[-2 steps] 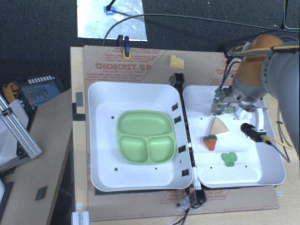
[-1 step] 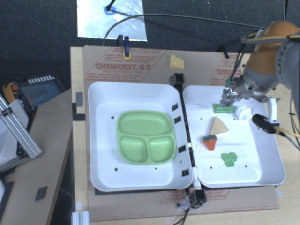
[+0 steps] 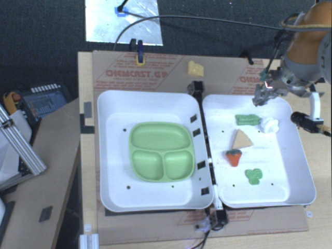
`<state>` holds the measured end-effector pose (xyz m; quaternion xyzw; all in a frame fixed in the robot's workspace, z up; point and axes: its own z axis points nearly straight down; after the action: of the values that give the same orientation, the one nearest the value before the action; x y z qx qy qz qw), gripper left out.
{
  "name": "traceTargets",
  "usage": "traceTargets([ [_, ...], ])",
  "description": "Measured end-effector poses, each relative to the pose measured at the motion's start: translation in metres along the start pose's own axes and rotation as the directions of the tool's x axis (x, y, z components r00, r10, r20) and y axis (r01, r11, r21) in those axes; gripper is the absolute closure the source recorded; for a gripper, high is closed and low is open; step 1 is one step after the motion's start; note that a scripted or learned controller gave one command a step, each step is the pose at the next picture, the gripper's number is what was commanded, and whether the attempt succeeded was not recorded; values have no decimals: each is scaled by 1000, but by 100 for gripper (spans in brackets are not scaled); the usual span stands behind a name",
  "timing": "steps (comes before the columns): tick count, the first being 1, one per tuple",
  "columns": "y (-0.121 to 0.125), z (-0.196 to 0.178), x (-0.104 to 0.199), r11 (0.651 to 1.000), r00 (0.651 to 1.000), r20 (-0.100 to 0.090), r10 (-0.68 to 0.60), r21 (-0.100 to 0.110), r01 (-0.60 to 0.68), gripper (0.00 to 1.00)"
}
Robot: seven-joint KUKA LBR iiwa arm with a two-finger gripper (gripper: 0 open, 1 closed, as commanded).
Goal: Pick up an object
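Gripper (image 3: 261, 98) state first: you cannot tell from this camera how it stands, because it is small and dark against the bin rim. You see it hanging at the far edge of the right bin (image 3: 295, 183), at the end of the grey arm (image 3: 306, 51) that comes in from the right side. Nothing is seen held by it.

Now you go from the near side to the far side. In the right bin, nearest to you, lies a small green leafy toy (image 3: 253, 176), maybe broccoli. A little farther there is a red strawberry toy (image 3: 234, 156) with a green top, and its top touches the tan wedge (image 3: 241, 139) just behind it. Farther again you find a green elongated toy (image 3: 247, 119) lying flat, and just to its right a small white piece (image 3: 269, 124); the two are very close, and you cannot tell if they touch. The gripper is just beyond these two, above the far rim.

In the left bin (image 3: 111, 154) rests a light green divided plate (image 3: 160, 151) with one wide compartment at the far side and two smaller ones at the near side.

Behind both bins, on the cardboard sheet (image 3: 155, 71), lies a small yellow piece (image 3: 195, 68), and more to the left stands a clamp (image 3: 139, 52) with a yellow and blue body.
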<state>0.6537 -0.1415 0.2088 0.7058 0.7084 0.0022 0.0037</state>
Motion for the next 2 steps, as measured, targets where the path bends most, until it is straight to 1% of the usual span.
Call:
traceTargets([
  [1, -8, -57, 1, 1000, 1000, -1, -1, 2, 1, 100],
  [2, -24, -58, 49, 1000, 1000, -3, -5, 7, 5, 100],
])
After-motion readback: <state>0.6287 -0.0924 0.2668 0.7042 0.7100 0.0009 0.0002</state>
